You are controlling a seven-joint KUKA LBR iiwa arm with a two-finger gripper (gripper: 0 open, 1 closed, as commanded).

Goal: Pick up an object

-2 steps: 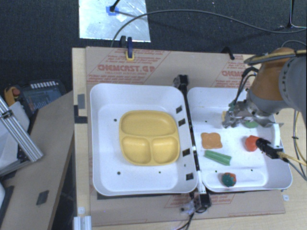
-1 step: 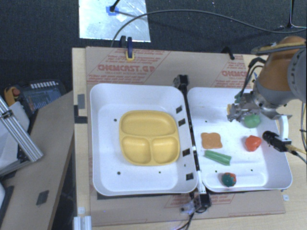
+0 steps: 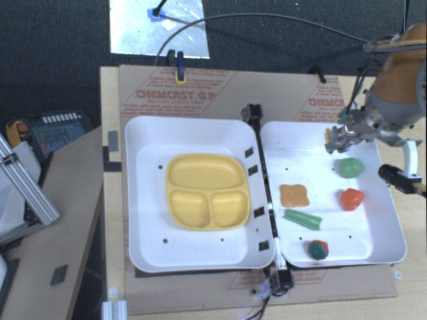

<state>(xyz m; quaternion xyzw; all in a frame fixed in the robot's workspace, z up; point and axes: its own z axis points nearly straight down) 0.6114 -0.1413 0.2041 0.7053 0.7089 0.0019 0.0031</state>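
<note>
Dark carpet surrounds the surface (image 3: 220,89), a brown board printed with red lettering that carries two shallow white bins side by side. Left bin (image 3: 143,199) holds a yellow divided tray (image 3: 205,191) with three compartments, lying flat near the bin's centre. Right bin (image 3: 380,235) holds five small objects, all apart from one another. Grey arm with orange band (image 3: 400,79) enters from the right and reaches over the right bin's upper right corner. End effector (image 3: 335,139) sits low at the upper part of the right bin, just above the green round object (image 3: 349,167); whether its fingers are apart or closed cannot be determined, and no object is visible between them. Green elongated piece (image 3: 303,218) lies tilted below the orange flat piece (image 3: 293,195). Red piece (image 3: 351,198) rests below the green round object. Red-and-green ball (image 3: 318,249) sits near the bin's lower edge.
</note>
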